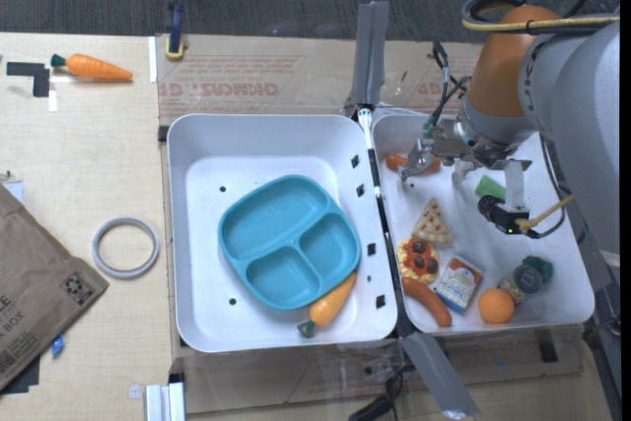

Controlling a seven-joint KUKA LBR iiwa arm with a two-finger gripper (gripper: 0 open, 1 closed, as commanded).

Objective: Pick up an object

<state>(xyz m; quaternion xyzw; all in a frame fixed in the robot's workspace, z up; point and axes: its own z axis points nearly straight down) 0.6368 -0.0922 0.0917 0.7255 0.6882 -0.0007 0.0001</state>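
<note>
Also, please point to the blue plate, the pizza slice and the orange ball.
blue plate (288, 242), camera view, on its ridge between the compartments.
pizza slice (430, 225), camera view, on its pale upper part.
orange ball (497, 307), camera view, on its middle.

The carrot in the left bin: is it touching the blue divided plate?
Touching. The camera view shows the carrot lying against the lower right rim of the blue divided plate, its upper end overlapping that rim with no white bin floor visible between them.

White bins (187, 212). Blue tray (286, 242); orange carrot (330, 303), green-tipped, at its edge. Yellow pizza slice (424, 242) dotted red. Red sausage (426, 301). Orange ball (497, 307). Second orange carrot (94, 67) on tan bench. Grey ring (125, 245). Grey arm (582, 74), orange band.
</note>
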